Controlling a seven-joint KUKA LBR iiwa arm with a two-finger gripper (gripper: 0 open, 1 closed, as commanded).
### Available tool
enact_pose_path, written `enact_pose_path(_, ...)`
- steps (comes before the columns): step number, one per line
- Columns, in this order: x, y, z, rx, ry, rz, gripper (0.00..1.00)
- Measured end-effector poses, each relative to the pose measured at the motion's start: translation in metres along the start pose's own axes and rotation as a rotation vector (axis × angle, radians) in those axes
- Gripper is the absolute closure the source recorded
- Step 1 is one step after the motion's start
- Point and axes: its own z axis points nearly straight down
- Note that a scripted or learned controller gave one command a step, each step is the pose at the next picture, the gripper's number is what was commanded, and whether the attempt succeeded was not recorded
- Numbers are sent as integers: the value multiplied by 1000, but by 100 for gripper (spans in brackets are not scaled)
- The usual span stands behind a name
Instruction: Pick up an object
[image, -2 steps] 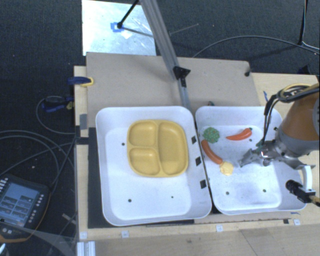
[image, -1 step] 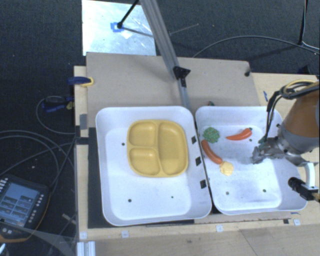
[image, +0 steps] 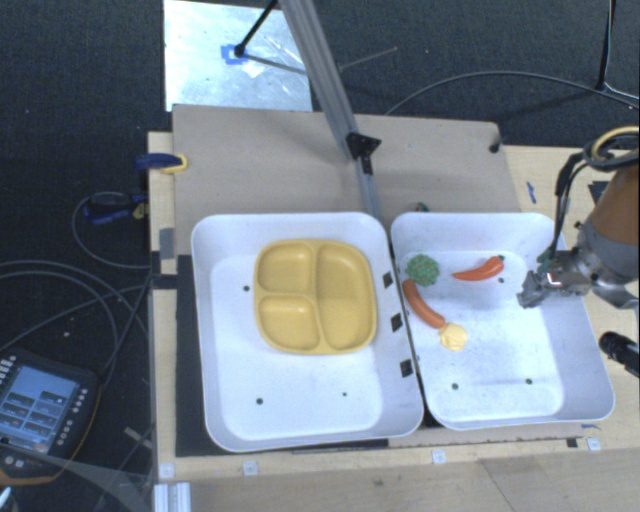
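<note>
The arm (image: 612, 235) came in from the right, and most of it was cut off by the side of the view. Its claw (image: 531, 291) was small, dark and blurry, so I could not tell if it was wide or narrow. I saw nothing held in it. I also could not tell if it was touching the floor of the right bin (image: 590, 398) or hanging above it.

The claw sat by the right edge of the right bin, closer to the far corner than the near one. Four small toys lay in that bin, all on the claw's left. The orange pepper (image: 478, 269) was the nearest one, close to the far edge, with a gap of bare white floor between it and the claw. The green broccoli (image: 422, 268) lay just past the pepper, near the far left corner. A long red sausage (image: 423, 304) ran at a slant along the left edge, just below the broccoli. A little yellow lump (image: 453, 338) sat at the sausage's lower end. It was too small to name.

The left bin (image: 215, 240) held a yellow plate (image: 316, 297) with three parts, lying flat toward its far edge, well apart from the claw.

A grey pole (image: 330, 85) crossed the bench (image: 260, 160) at a slant and hid a strip of it behind the bins.
</note>
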Motion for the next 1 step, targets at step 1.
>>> enact_pose_path(1,-7,-5,-51,0,0,1,100)
